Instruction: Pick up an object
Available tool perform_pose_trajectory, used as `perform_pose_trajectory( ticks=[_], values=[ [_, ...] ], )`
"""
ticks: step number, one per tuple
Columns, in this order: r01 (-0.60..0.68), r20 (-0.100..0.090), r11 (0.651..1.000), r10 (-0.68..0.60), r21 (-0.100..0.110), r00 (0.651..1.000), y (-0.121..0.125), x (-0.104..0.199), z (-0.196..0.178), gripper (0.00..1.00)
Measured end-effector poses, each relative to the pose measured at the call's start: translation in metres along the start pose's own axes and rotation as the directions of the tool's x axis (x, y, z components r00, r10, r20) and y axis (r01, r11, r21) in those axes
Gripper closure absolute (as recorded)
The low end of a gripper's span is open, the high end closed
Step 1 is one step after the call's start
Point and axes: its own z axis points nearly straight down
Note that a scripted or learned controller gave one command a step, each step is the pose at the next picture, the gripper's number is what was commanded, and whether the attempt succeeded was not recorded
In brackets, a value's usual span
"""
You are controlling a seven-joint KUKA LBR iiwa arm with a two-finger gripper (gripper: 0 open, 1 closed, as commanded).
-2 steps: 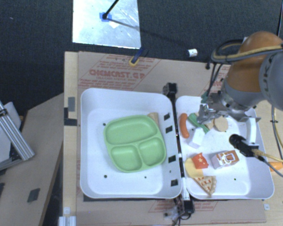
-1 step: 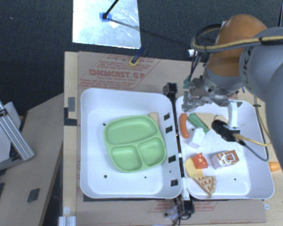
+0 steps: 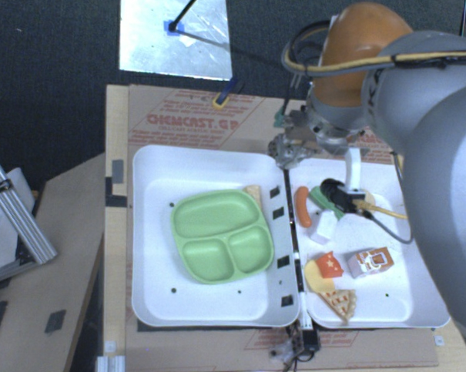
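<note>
My gripper (image 3: 291, 151) hangs over the far end of the divider between the two bins, with the grey arm and its orange band rising to the right. In the right bin (image 3: 420, 305) lie an orange sausage (image 3: 302, 207), a green piece (image 3: 320, 198), a small white block (image 3: 322, 228), a yellow and red wedge (image 3: 325, 269), a waffle piece (image 3: 339, 303) and a small orange and white carton (image 3: 370, 261). The sausage lies just below the gripper. I see nothing between the gripper's tips.
The left bin (image 3: 150, 239) holds a green divided plate (image 3: 219, 236) with a tan piece (image 3: 253, 192) at its far right corner. Both bins rest on a cardboard sheet (image 3: 190, 118). A shiny foil square (image 3: 176, 32) lies beyond it.
</note>
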Motion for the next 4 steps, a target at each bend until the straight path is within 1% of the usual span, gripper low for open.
perform_pose_trajectory(
  ticks=[1, 2, 3, 4],
  values=[
    [-0.002, 0.001, 1.000, 0.002, 0.004, 1.000, -0.006, 0.007, 0.017, 1.00],
    [-0.008, 0.002, 1.000, 0.008, 0.002, 1.000, -0.002, -0.009, 0.016, 1.00],
    [-0.003, 0.001, 1.000, 0.003, 0.002, 1.000, 0.002, 0.007, 0.013, 1.00],
    [-0.007, 0.002, 1.000, 0.007, 0.002, 1.000, 0.005, -0.004, 0.007, 1.00]
  ],
)
